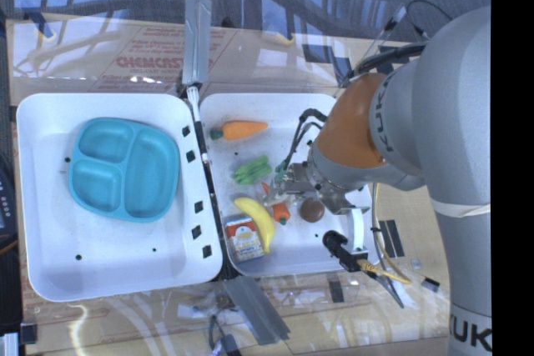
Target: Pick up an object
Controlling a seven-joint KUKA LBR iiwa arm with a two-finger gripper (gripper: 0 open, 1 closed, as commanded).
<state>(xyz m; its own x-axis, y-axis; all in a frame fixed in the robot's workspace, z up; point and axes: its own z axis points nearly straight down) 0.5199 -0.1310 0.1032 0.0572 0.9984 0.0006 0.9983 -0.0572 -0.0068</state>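
Note:
The right bin (250,108) holds an orange carrot (243,129) near its far wall, a green vegetable (251,171) below it, a yellow banana (256,218) and a small orange-labelled carton (244,238) at the near left. My gripper (282,186) hangs low over the bin's middle, just right of the green vegetable and above the banana's upper end. A small red-orange piece (281,213) lies directly beneath it, and a brown round object (311,210) sits just to its right. The gripper's tips are hidden in the clutter.
The left bin (42,246) holds a blue divided plate (125,168) in its upper middle. A ridge with black clips (200,188) separates the two bins. The grey arm with its orange band (367,129) covers the right bin's right side.

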